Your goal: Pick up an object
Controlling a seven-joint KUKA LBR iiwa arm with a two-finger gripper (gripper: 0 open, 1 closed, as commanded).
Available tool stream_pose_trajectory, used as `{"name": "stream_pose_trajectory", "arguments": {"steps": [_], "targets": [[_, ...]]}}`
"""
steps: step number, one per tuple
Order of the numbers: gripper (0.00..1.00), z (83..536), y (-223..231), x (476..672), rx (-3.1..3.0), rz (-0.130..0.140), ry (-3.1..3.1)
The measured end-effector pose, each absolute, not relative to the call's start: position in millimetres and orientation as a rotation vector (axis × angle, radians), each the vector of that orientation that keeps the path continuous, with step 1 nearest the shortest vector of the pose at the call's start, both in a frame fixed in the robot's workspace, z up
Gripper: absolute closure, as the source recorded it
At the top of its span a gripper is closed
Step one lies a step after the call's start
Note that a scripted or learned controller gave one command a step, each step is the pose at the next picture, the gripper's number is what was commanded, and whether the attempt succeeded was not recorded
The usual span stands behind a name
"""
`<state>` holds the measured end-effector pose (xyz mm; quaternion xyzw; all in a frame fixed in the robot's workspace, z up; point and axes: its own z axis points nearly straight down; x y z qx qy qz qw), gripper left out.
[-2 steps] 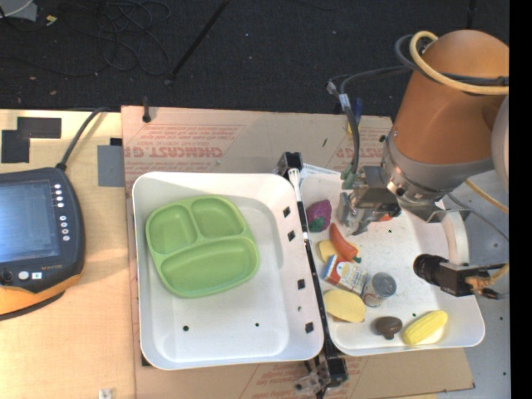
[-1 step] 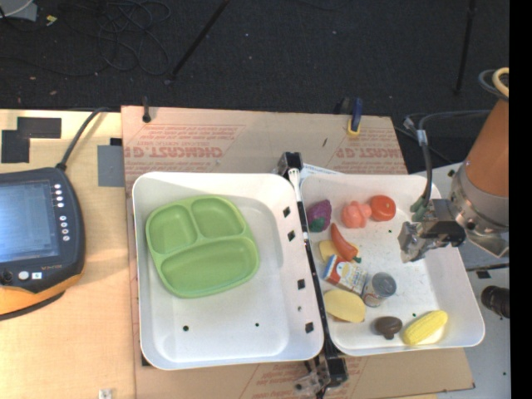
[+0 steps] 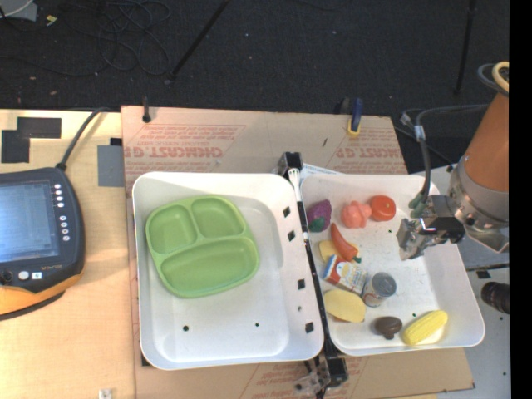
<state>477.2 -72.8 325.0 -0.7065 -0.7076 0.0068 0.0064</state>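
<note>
Nothing is picked up yet: every toy lies loose in the right bin (image 3: 465, 293), so your whole grasp is left to do. The nearest candidates, the small tin can (image 3: 382, 287) and the red pepper (image 3: 343, 243), sit left of the pincer (image 3: 413, 241), the can lower and near. You cannot tell how the pincer stands; nothing shows in it.

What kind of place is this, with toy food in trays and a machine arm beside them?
Probably a robotics lab test bench. A robot arm reaches over two white bins, one with toy food like a plastic corn cob, and a handheld control screen sits nearby amid loose cables.
</note>
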Motion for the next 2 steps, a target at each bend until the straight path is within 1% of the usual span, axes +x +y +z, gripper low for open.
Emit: {"name": "stream_pose_trajectory", "arguments": {"steps": [2], "targets": [[1.0,337.5,-72.7,479.2,-2.197,0.041,-2.21]]}}
